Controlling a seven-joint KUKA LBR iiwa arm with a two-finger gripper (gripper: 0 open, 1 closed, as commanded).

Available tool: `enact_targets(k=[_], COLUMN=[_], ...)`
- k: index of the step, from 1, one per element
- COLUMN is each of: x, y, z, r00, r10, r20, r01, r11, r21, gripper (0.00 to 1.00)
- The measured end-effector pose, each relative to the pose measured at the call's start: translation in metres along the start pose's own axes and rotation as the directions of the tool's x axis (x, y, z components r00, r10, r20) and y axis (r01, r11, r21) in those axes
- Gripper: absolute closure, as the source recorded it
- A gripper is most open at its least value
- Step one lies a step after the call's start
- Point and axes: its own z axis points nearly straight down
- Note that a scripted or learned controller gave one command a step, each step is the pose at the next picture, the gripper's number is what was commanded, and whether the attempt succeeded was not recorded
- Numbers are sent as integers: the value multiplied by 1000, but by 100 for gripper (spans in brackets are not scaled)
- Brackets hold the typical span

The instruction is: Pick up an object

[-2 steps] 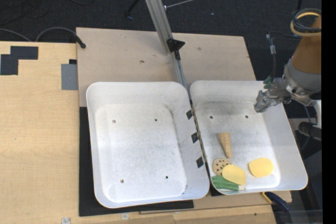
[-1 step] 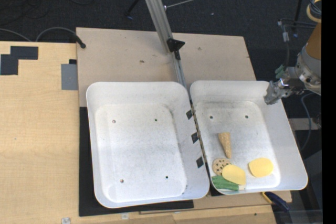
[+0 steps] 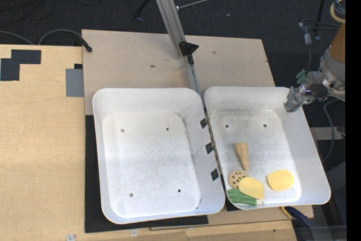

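Right bin [image 3: 293, 144] as landmark. Gripper [image 3: 294, 99] at its far-right rim, finger state can't tell. Near-edge cluster: yellow disc [image 3: 280, 180], yellow oval [image 3: 251, 187], green piece [image 3: 241, 197], tan cone [image 3: 242, 154] toward bin ctr, round cookie [image 3: 234, 178]. Prob light, stiff plastic, slippery; cone easiest, pinch across mid-width.

Grey arm [image 3: 333, 73], orange band [image 3: 338, 45] above wrist, small metallic grey gripper [image 3: 293, 100]

Matt white plastic bins [image 3: 146, 100] sit on a pale wooden bench [image 3: 39, 138].
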Motion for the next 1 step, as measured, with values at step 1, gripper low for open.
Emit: enact_targets(k=[1], x=[53], y=[-6], z=[14], r00=[1000], r10=[2], r20=[-3], r01=[-2], r11=[1000], r21=[4], gripper=[100])
